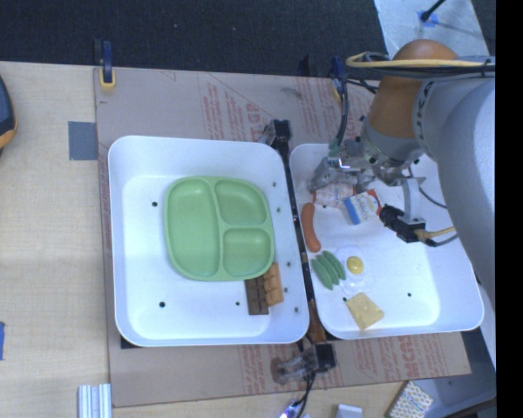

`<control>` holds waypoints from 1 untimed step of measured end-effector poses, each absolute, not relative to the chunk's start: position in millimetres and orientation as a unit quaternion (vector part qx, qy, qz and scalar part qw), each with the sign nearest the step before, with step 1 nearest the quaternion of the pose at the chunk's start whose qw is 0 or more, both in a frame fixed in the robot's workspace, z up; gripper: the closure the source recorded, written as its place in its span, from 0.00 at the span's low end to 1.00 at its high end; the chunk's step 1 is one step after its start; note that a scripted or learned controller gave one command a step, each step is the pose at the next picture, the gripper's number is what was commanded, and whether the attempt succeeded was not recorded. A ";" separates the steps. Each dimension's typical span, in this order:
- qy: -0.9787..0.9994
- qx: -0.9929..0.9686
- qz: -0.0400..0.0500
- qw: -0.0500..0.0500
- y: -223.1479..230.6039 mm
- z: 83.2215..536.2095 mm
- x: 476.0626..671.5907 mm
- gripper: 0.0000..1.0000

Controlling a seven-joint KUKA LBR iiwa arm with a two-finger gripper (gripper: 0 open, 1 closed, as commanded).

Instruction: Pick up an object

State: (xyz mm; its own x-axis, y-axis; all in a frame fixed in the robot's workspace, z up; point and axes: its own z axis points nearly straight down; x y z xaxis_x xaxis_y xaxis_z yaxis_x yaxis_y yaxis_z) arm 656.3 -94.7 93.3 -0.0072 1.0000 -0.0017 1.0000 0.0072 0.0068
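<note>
The gripper (pixel 338 184) hangs over the right bin's (pixel 418 312) far left corner; I cannot tell its state. Sausage (pixel 310 226), green pods (pixel 328 268) and cheese (pixel 363 310) lie nearer. No writing is legible.

You can't make out how the claw (pixel 344 181) stands: its tip blurs into a small blue-and-white item (pixel 356 208) below it, itself too small to identify. The arm (pixel 453 120) hides the right bin's (pixel 418 316) far corner and is cut off at the right edge. A brown block (pixel 264 293) lies partly tucked under the green plate (pixel 219 227).
</note>
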 end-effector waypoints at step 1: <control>0.708 0.706 -0.002 -0.002 -119.3 91.9 639.8 0.00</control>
State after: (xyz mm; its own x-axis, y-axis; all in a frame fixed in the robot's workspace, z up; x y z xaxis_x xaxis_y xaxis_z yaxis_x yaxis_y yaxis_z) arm 639.8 -119.3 91.9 -0.0032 1.0000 -0.0002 1.0000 0.0032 -0.0046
